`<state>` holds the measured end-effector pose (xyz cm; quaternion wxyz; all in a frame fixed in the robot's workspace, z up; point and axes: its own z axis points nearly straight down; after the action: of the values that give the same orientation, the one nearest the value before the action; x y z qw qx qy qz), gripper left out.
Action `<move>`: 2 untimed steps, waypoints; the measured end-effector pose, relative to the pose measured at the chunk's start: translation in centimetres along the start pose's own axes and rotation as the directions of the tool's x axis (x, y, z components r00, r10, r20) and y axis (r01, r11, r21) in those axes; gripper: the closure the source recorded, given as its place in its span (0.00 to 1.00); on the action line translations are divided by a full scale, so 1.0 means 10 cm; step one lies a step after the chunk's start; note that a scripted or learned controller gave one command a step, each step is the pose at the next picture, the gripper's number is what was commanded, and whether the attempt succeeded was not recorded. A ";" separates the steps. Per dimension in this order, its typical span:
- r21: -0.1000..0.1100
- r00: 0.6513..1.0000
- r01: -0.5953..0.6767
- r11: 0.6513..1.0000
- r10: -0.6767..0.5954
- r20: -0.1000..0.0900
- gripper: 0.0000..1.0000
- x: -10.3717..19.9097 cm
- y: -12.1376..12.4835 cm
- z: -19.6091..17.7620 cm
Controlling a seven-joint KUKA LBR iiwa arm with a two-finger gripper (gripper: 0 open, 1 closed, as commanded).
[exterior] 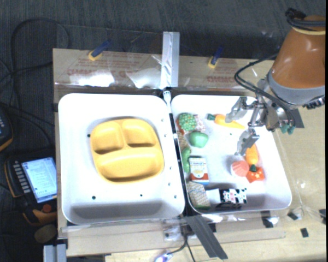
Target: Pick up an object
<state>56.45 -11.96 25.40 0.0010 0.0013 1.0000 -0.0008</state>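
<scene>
My gripper [242,125] hangs over the upper right part of the right bin [279,192], open, with nothing between its fingers. One finger [236,109] is beside an orange carrot [228,119]. The other finger [247,141] points down just above an orange toy [252,155]. Below them lie a pink piece [240,168] and a red tomato [256,174]. Along the bin's left side lie a red and green fruit [188,121], a green pepper [198,140], a juice box [198,169] and a woven piece [197,193]. A black and white item [232,196] lies at the front.
The left bin [76,201] holds a yellow divided plate [128,148]. A ridge [175,146] separates the two bins. Clear plastic bags [126,75] lie behind the bins. The grey and orange arm [300,59] comes in from the upper right with cables [246,75] beside it.
</scene>
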 end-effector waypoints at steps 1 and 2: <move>-0.001 1.000 0.026 1.000 -0.026 0.008 0.00 0.45 -0.17 1.44; 0.003 1.000 0.009 1.000 -0.009 0.015 0.00 0.63 0.23 1.63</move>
<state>50.18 -9.66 9.12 0.0083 -0.0031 1.0000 -0.0026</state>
